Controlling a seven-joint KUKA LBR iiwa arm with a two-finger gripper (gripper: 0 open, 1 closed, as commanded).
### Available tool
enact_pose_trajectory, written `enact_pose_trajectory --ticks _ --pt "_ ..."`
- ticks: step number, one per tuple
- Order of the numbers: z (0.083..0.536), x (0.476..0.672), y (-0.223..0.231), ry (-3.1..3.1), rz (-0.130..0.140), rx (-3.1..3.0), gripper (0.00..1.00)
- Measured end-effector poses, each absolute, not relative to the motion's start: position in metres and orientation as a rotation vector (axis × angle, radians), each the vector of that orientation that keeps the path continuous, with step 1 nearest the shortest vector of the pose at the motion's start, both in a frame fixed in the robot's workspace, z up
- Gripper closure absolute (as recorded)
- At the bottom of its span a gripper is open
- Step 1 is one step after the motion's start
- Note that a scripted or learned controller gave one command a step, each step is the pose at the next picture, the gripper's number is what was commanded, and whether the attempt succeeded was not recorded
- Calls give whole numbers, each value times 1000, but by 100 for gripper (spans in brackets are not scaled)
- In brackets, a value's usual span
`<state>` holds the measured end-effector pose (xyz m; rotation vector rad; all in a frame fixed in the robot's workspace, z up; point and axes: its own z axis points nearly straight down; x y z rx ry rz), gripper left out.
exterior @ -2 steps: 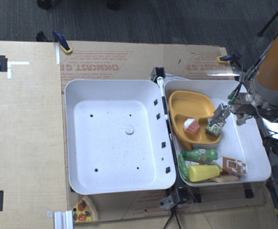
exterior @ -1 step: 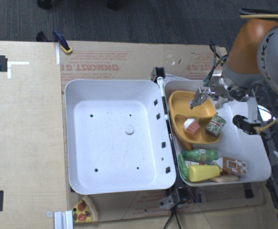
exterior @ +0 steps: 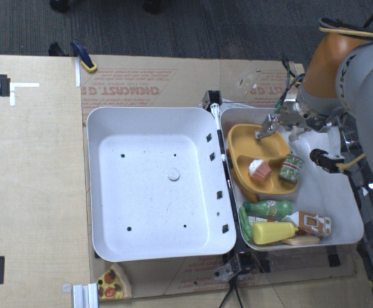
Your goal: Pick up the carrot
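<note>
The grey arm with its orange band [exterior: 331,56] reaches in over the right white plastic bin [exterior: 343,201], and its metal claw [exterior: 268,131] hangs at the far rim of a mustard-yellow shallow bowl [exterior: 247,145]; whether the claw is wide or narrow I cannot tell, and nothing shows between its tips. No carrot can be made out with any certainty among the things in this bin. Inside the bowl lie a small red-and-white piece [exterior: 259,170] and a green labelled can [exterior: 291,169] against its near-right edge. Along the bin's near wall crowd a green bottle [exterior: 268,208], a yellow bottle [exterior: 273,231] and an orange-and-white carton [exterior: 314,223], leaving little room there. The left white plastic bin [exterior: 103,236] offers open floor. A pizza-slice toy [exterior: 112,284] lies on the table by that bin's near corner.
</note>
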<state>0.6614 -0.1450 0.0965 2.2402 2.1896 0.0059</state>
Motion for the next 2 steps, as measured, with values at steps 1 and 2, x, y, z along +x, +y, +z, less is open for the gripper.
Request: enact_pose_trajectory --ticks 1,2 --pt "105 661 -149 2185 -4 2238 100" --pt "111 628 -122 1616 -14 2694 100"
